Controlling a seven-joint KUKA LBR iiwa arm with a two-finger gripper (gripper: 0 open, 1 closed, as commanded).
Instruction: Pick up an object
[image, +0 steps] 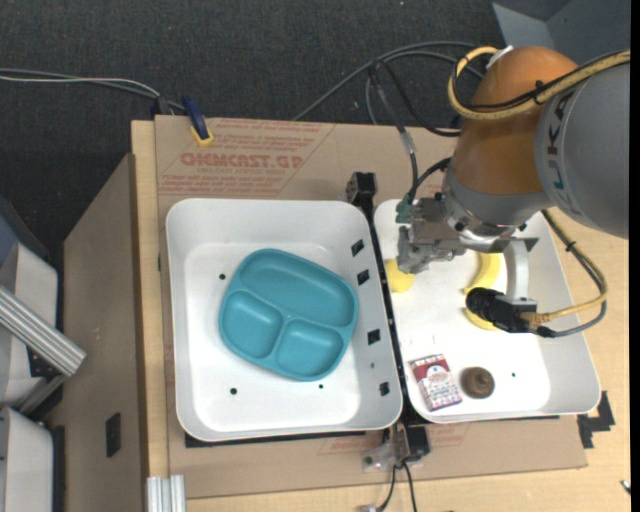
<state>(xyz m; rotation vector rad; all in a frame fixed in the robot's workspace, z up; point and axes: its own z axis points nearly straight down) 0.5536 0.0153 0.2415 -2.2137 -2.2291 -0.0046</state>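
From my station I see the gripper (412, 262) low over the far left corner of the right bin (560, 370), and I cannot tell from this angle whether it is wide or narrow. A small yellow piece (400, 280) lies on the bin floor just beside it, against the left wall. A banana (488, 272) lies near the bin's middle, partly hidden by the arm. Towards the near edge sit a red-and-white box (435, 383) and, just beside it, a brown round thing (479, 381). The left bin (190, 330) holds a teal divided plate (288, 313).
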